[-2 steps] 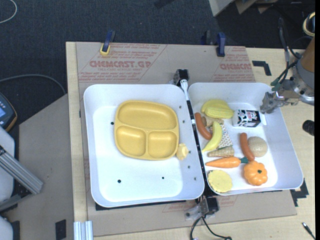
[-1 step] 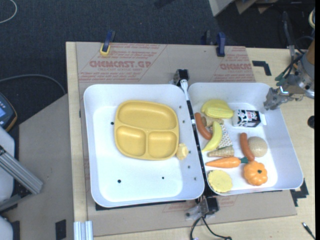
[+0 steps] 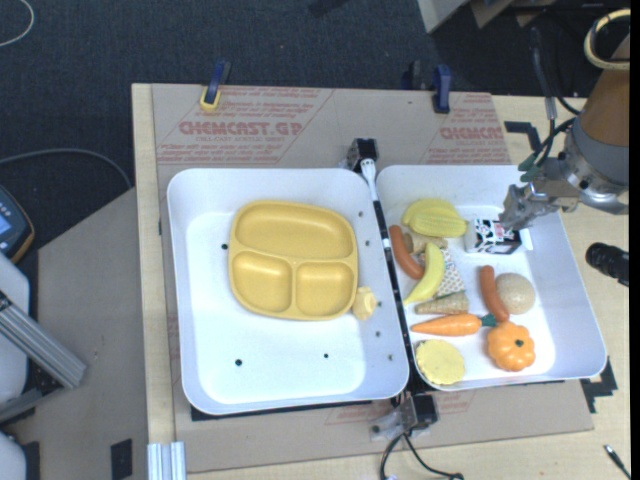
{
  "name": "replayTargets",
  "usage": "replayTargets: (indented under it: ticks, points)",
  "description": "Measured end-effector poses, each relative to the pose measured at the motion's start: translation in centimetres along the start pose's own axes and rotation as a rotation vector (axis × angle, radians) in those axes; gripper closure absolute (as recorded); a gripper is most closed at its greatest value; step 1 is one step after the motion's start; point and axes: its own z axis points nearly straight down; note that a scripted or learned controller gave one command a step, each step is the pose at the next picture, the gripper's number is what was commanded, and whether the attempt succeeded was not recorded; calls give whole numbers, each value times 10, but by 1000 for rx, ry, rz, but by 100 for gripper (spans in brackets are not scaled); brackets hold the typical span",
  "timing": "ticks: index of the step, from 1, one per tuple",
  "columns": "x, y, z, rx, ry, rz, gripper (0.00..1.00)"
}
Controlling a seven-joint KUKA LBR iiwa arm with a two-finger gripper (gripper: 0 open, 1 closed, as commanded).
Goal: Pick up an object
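Note:
My gripper (image 3: 517,218) hangs over the back right part of the right bin (image 3: 575,298), just above a small black-and-white toy (image 3: 492,236). In that bin lie a yellow-green leafy piece (image 3: 435,218), a sausage (image 3: 405,252), a banana (image 3: 430,274), a waffle cone (image 3: 444,302), a carrot (image 3: 447,324), a yellow round slice (image 3: 440,362), a second sausage (image 3: 488,290), a beige ball (image 3: 515,292) and a small orange pumpkin (image 3: 511,347). Nothing is visibly held.
The left bin (image 3: 200,348) holds a yellow divided plate (image 3: 294,259) and a small pale yellow piece (image 3: 364,303) at its right edge. Clamps sit at the board's back edge, blue-and-yellow (image 3: 212,86) and blue (image 3: 440,86). The arm (image 3: 605,128) comes in from the right.

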Motion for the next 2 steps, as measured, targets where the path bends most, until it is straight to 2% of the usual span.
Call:
replayTargets:
  ticks: [2]
  points:
    - [104,-11,-4,1,-1,-1,100]
